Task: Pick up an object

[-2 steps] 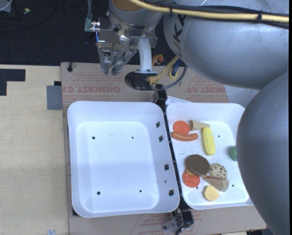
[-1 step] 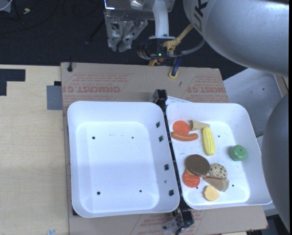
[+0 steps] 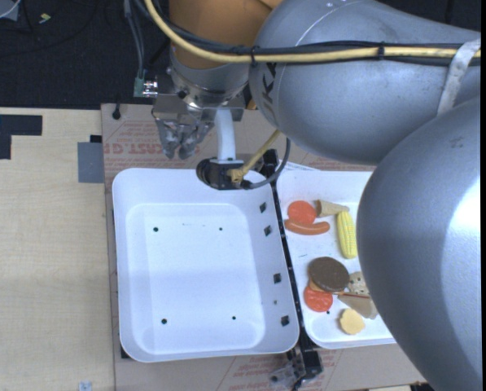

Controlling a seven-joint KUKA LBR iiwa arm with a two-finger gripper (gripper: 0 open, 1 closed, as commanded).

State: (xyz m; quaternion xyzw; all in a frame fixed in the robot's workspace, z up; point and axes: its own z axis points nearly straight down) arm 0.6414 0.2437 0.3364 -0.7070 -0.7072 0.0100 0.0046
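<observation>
Looking down, you see the gripper (image 3: pixel 180 139) above the far rim of the left bin (image 3: pixel 137 218); you cannot tell its state. Toy food lies in the right bin (image 3: pixel 324 336): a corn cob (image 3: pixel 347 234), sausage (image 3: pixel 307 228) and 2 tomatoes (image 3: pixel 301 212).

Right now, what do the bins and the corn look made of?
Left bin: looks like white plastic, smooth and slightly glossy, with rounded moulded corners and soft shading across the floor. Right bin: same look. Corn: probably toy plastic, with even yellow colour, a faint sheen and regular kernel rows; foam or rubber can't be ruled out.
</observation>
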